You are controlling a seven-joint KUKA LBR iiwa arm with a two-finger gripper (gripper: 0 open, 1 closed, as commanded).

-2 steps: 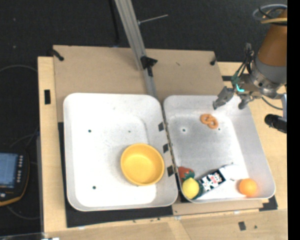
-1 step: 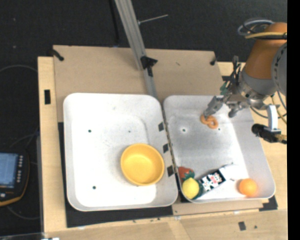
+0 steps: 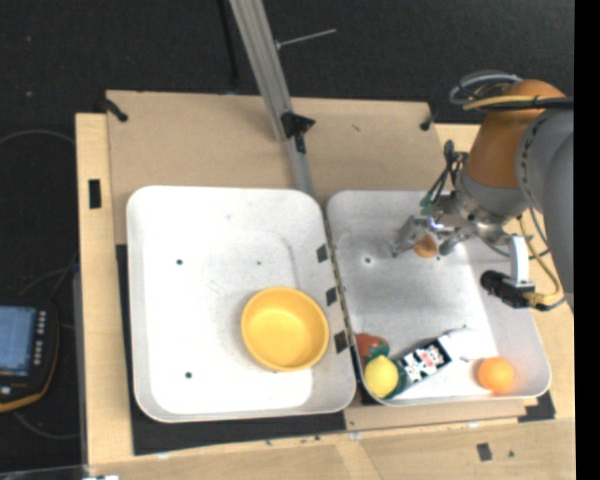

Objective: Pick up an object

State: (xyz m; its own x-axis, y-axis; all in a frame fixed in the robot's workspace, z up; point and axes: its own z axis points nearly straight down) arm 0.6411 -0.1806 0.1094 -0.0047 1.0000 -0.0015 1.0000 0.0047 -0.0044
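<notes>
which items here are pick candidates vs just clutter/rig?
Pick candidates:
- orange ball, right bin
- lemon, right bin
- black-and-white box, right bin
- red item, partly hidden
- yellow bowl, left bin

Just rig:
- metal pole
- pendant off the bench

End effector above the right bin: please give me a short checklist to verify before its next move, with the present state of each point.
1. End effector is over the right bin, near its upper part: ok.
2. Object is secured: cannot tell. A small orange thing shows at the tip, but the grip is not clear.
3. Other objects lie away from the tip: ok. The lemon, black-and-white box and orange ball sit along the bin's near edge.
4. Yellow bowl is out of the arm's way, in the left bin: ok.
5. Cable beside the wrist hangs free of the bin contents: cannot tell.
</notes>
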